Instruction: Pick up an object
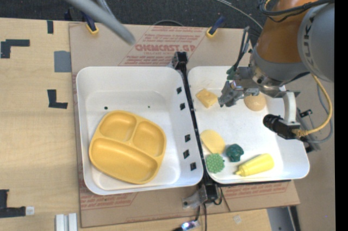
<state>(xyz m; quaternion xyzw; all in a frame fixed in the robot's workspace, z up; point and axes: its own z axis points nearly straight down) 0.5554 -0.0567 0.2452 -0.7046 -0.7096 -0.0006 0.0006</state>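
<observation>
My gripper [231, 95] hangs over the back of the right bin [296, 170], just right of a pale yellow wedge [206, 98]. A beige round piece [254, 101] lies close to its right side, partly under the wrist. Nothing shows between the fingers. Toward the bin's front lie a pale yellow oval piece [212, 141], a light green broccoli [215, 162], a dark green broccoli [234, 152] and a yellow corn cob [254, 164].
The left bin [87, 83] holds a yellow divided plate [127, 146]. A black divider [186, 110] runs between the bins. The arm's orange and grey body [288, 29] looms over the right bin's back right corner. Cables cross the dark area behind the bench.
</observation>
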